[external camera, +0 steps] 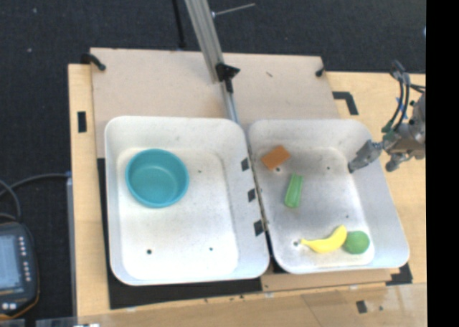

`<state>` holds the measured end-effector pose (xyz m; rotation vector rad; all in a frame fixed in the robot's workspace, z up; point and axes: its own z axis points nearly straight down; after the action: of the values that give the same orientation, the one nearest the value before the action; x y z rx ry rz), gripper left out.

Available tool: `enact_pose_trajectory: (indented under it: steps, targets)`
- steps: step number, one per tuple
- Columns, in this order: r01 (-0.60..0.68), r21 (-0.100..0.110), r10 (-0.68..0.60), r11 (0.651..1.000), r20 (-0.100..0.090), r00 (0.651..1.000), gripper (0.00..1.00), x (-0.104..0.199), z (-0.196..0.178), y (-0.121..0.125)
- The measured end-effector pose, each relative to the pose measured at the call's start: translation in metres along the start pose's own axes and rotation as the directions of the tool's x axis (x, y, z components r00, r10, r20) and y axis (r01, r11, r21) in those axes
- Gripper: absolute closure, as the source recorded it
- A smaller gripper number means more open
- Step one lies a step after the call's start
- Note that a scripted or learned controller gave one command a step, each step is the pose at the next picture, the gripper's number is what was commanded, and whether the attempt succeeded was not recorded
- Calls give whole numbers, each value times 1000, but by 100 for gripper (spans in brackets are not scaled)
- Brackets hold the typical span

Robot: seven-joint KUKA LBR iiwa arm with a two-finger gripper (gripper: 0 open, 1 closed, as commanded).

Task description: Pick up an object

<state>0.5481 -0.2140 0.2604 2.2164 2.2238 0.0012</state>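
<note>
The tabletop is pale wood with a brown board laid over its far part. Two shallow white bins sit on it side by side, their inner edges touching. The left bin holds a teal bowl, upright, in its far-left part. A slanted metal rail rises from the far side, coming down to the point where the two bins meet.

The right bin carries four small things. A yellow banana lies near the front edge, and a green ball rests touching or just beside its right end. A green block lies near the middle of the bin, tilted a little. An orange block sits just beyond it, toward the far-left corner, apart from the green one.

The claw is at the right rim of the right bin, its two dark fingers spread apart and released, with nothing between them. It is well apart from all four things, the green block being the nearest across the bare floor of the bin.
</note>
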Motion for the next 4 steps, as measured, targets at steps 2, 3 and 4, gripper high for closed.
enact_pose_trajectory:
  steps: [2, 3, 4]
  targets:
    - [-4, 6, 4, 1000, 0, 1000, 0, -7, 60, 4]
    - [-4, 5, 4, 1000, 1, 1000, 0, -10, 103, 0]
    - [-5, 6, 5, 1000, 0, 1000, 0, -11, 156, -2]
